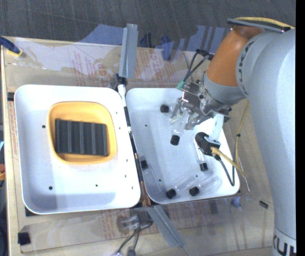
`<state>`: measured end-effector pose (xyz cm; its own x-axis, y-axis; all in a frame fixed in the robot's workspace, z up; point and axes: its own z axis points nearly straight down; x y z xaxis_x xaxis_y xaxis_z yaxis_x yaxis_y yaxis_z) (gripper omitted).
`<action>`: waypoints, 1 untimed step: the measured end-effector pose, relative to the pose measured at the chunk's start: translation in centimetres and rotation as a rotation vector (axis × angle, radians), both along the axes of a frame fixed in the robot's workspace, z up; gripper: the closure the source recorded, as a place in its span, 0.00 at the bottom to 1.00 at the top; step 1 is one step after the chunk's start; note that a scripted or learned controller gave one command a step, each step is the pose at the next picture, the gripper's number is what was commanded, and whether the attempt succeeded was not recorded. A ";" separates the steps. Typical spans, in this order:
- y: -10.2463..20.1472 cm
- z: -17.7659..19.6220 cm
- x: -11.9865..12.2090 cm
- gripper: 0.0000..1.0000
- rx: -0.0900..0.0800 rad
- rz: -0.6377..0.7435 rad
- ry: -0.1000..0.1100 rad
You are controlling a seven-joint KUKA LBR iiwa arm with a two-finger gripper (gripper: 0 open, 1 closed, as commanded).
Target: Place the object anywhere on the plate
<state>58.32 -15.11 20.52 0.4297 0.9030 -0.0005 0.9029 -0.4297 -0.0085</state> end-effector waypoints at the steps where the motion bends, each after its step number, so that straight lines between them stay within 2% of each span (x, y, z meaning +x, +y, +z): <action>1: 0.0 0.0 0.0 0.00 0.000 0.000 0.000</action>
<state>58.32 -15.11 20.54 0.4297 0.9030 -0.0004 0.9030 -0.4296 -0.0083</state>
